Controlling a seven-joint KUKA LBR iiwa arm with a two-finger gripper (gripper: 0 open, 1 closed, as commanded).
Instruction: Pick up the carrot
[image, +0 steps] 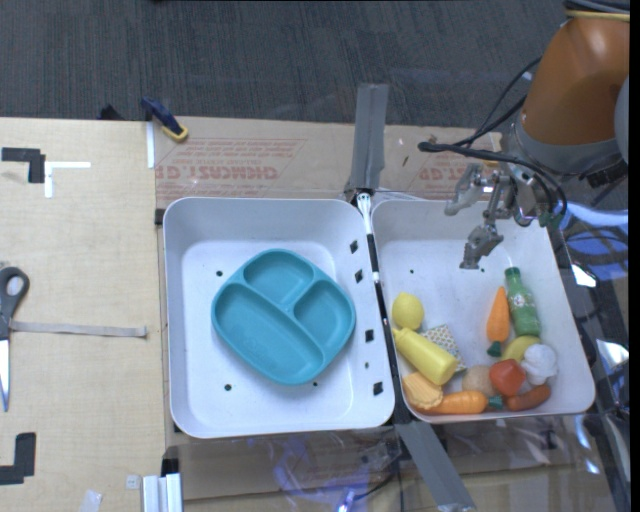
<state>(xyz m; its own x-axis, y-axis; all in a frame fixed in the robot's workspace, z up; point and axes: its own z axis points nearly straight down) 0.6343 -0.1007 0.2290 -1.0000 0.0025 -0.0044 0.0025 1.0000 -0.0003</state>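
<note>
The carrot (498, 314) is a small orange cone with a green tip pointing toward the front, lying in the right bin (440, 255) next to a green bottle (520, 300). My gripper (483, 238) hangs over the far part of that bin, up and slightly left of the carrot, and apart from it. Nothing is visibly held in it. A second orange carrot-like piece (462, 403) lies along the bin's front wall.
The right bin also holds a yellow lemon (407, 311), a yellow bottle (425, 355), a tomato (507, 377) and other toy foods crowded at the front right. A blue divided plate (283, 316) lies in the left bin (190, 330). Cables trail from the wrist.
</note>
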